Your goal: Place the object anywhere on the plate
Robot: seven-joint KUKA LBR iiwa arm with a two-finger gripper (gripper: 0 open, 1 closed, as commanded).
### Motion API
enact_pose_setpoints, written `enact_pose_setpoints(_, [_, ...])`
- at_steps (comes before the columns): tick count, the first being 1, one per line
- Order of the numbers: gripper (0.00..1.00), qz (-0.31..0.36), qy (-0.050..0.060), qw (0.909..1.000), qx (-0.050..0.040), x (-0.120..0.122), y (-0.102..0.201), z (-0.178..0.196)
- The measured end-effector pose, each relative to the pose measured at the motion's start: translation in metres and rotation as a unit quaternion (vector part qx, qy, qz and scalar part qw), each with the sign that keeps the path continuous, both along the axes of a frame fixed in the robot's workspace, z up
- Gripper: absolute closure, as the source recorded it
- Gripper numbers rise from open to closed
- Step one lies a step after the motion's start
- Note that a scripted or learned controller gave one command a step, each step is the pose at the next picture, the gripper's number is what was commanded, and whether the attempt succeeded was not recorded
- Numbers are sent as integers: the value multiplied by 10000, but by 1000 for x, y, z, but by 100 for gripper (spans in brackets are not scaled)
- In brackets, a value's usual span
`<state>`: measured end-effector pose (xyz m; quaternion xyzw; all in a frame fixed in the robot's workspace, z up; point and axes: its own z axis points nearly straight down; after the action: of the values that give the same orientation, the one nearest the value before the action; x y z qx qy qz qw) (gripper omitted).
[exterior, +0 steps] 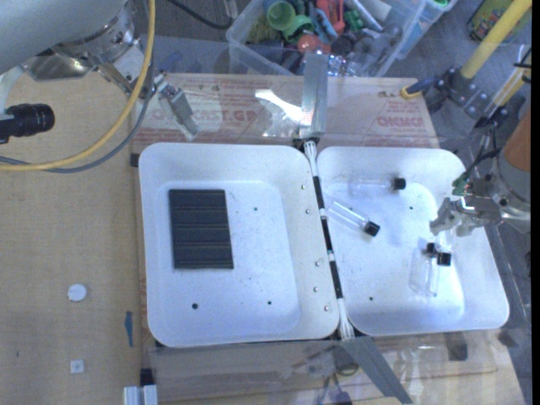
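Jaws (440,226), open or clenched I cannot tell, hang low over the right bin (481,310), just above a clear vial (424,270).

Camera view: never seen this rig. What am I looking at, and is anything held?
One fixed camera looks down at a slant on a bench with two shallow white bins side by side. The left bin holds a dark ribbed rectangular plate, lying flat; that is the target. The right bin holds three small clear vials with black caps: one near the back, one toward the middle, one toward the front right. The robot arm reaches in from the right; its end effector hangs over the right bin's right side, just above the third vial. Nothing shows between its fingers.
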<state>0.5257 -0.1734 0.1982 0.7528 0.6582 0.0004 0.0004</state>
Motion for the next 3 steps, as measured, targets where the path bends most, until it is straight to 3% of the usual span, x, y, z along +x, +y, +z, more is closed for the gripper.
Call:
enact_pose_setpoints(1, [100, 229, 2, 9997, -1, 80, 53, 16])
enact_pose_setpoints(2, [100, 571, 17, 9984, 6, 19, 107, 28])
enact_pose_setpoints(3, [100, 1132, 20, 9936, 5, -20, 176, -14])
